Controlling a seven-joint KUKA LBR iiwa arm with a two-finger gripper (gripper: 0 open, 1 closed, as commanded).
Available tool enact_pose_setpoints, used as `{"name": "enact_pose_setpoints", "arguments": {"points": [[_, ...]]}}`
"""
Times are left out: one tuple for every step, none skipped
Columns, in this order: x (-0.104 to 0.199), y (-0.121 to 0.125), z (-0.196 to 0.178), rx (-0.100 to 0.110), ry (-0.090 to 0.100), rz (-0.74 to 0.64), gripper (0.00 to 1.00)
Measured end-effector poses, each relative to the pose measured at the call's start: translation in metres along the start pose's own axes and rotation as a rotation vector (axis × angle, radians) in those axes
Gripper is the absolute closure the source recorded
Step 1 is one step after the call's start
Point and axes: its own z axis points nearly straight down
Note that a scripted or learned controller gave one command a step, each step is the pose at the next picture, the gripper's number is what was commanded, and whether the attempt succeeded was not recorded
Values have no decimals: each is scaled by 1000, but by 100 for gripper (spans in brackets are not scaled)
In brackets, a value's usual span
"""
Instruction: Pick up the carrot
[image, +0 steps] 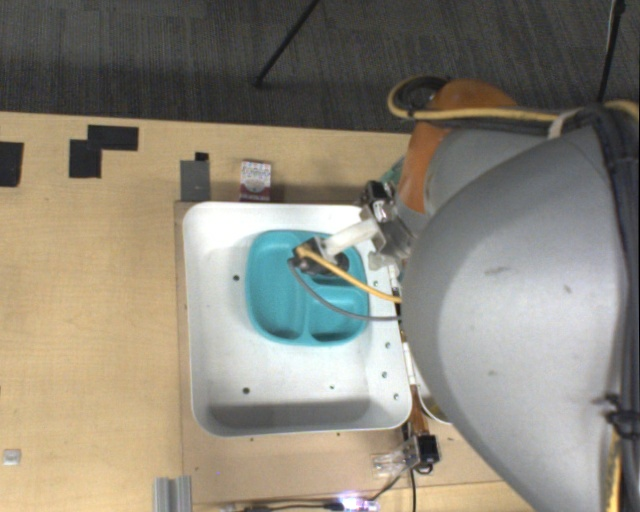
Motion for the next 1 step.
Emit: {"name": "enact_pose_setpoints", "arguments": {"points": [[-28, -17, -61, -1, 8, -19, 0]]}}
